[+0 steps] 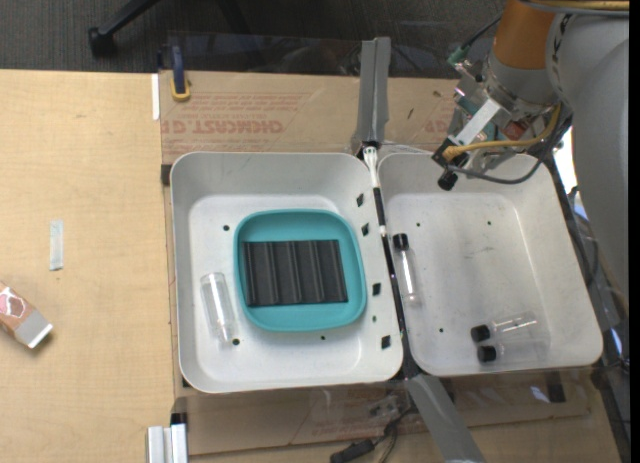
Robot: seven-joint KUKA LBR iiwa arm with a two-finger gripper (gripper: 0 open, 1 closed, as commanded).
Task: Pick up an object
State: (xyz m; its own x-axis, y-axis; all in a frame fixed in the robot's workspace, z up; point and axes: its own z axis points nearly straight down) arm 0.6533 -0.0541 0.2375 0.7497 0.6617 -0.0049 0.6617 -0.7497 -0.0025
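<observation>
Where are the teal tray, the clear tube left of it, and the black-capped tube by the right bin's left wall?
teal tray (300,318): camera view, on its near rim.
clear tube (215,303): camera view, middle of its body.
black-capped tube (406,273): camera view, clear body below the cap.

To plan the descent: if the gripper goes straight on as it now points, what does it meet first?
The gripper seems to point down-left, so probably the bare floor of the right bin near its back left corner; depth is unclear.
</observation>
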